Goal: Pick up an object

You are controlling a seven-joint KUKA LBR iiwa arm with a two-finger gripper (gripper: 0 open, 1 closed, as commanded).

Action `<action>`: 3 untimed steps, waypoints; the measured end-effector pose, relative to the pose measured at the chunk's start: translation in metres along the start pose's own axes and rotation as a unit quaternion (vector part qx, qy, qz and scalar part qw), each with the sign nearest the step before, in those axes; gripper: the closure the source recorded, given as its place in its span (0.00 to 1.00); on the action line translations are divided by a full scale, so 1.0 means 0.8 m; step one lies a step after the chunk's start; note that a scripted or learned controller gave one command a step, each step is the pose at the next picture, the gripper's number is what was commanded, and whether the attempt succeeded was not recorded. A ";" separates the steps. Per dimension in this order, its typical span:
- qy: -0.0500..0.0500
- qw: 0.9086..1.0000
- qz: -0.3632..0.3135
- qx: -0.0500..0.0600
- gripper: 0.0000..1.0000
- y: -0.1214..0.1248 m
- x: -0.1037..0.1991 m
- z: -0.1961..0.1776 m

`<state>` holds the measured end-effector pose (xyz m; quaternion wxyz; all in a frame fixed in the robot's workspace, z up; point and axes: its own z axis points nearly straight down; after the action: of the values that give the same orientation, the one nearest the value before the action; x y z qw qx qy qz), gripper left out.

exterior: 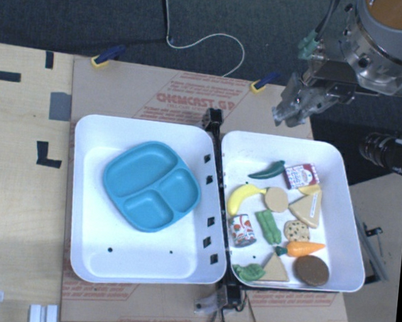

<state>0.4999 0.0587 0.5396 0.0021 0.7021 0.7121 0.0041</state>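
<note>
Found the grey arm (373,50) nearest the lens, raised at the upper right with its orange band at the top edge. Saw the gripper (297,108) hanging beyond the far rim of the right bin (349,208), over the cardboard sheet (186,101), apart from every item. Could not tell whether it was released or clenched. Counted the toy foods crowded in the right bin: a green chili (266,171) at the far side, just beside a small red-and-white carton (301,176); a banana (244,195) touching a round tan biscuit (277,199); a cheese wedge (309,207) to the right of that. Noted, further forward, a green pea pod (268,226) between a small can (242,230) and a chocolate-chip cookie (296,231), then a carrot (302,249) lying just above a brown disc (311,270). Spotted a tan triangular slice (275,268) next to the disc and a green leafy piece (248,272) in the near left corner. Saw in the left bin (85,180) a blue divided plate (152,185), set at a slant. Marked a yellow clamp (108,55) and a blue clamp (265,81) on the sheet's far edge, with a white cable (199,43) looping between them.
</note>
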 end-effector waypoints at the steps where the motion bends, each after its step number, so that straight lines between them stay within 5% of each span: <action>1: -0.003 1.000 0.009 0.014 1.00 -0.026 -0.042 0.217; 2: -0.001 1.000 0.005 0.005 1.00 -0.022 0.015 0.193; 3: -0.002 1.000 0.006 0.006 1.00 -0.022 0.013 0.182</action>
<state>0.4835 0.0693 0.3943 -0.0009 0.7060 0.7082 -0.0012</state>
